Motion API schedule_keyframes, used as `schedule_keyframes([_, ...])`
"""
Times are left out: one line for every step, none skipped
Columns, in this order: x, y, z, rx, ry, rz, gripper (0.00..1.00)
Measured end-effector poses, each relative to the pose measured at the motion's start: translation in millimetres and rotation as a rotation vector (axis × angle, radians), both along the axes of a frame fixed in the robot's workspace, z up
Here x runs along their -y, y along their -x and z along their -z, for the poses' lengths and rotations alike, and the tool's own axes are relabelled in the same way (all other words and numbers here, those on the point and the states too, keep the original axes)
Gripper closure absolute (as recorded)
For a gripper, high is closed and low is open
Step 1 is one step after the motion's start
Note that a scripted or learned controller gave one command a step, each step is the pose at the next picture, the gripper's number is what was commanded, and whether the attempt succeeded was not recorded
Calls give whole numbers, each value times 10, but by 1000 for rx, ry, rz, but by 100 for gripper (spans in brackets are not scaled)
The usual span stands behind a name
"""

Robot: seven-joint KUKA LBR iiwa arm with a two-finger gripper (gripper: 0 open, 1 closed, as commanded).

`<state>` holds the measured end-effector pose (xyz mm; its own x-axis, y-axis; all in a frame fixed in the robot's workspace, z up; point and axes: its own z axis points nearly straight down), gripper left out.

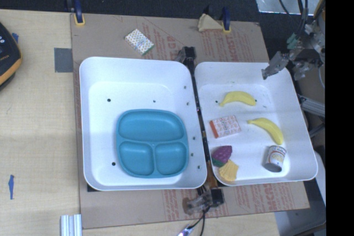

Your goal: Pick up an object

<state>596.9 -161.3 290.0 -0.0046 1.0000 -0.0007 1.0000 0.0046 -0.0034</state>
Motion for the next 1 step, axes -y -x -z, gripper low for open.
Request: schedule_keyframes([20, -282, 1916, 12, 0, 0, 0])
